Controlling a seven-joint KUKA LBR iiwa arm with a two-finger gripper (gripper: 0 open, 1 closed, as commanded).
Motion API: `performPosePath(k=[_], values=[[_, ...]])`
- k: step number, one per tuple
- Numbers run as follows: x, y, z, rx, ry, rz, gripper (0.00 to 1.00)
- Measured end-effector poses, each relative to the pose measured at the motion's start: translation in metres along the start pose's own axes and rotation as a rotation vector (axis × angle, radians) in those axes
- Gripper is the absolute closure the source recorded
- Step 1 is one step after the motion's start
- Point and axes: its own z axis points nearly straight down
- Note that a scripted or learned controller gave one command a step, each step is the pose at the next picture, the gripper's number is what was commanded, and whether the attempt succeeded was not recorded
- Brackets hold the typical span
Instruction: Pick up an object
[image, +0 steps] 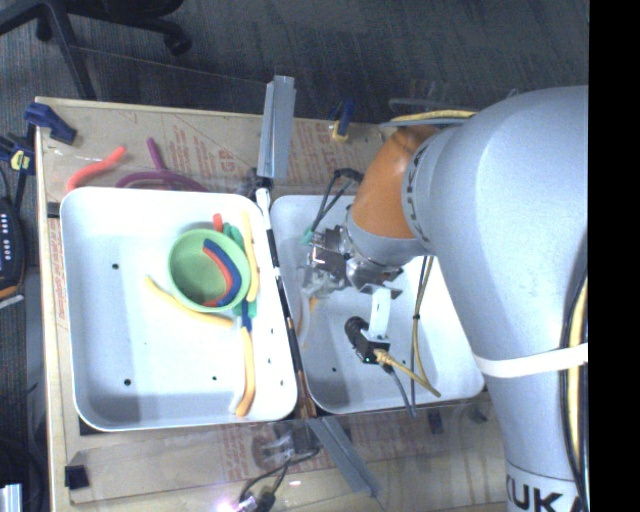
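My gripper (318, 268) reaches down into the right bin (335, 385), near its left wall; the wrist hides whether anything sits between its fingers. In the left bin (110, 340) lies a green bowl (200, 270) holding red and blue curved pieces (228, 268). A yellow flexible strip (246, 365) runs beside the bowl toward the bin's front. A green and blue piece (243, 310) pokes out under the bowl's right rim.
The grey arm with its orange band (385, 195) covers most of the right bin. A black cable and connector (362, 342) hang below the wrist. Red and purple items (150, 175) lie on the bench behind the left bin. A metal divider (275, 125) stands between the bins.
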Motion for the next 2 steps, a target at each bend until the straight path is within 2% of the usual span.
performPosePath(k=[1, 2], values=[[-0.0475, 0.034, -0.1203, -0.001, 0.001, -0.183, 1.0], [-0.0471, 0.0338, -0.1199, 0.0, 0.001, -0.184, 0.0]])
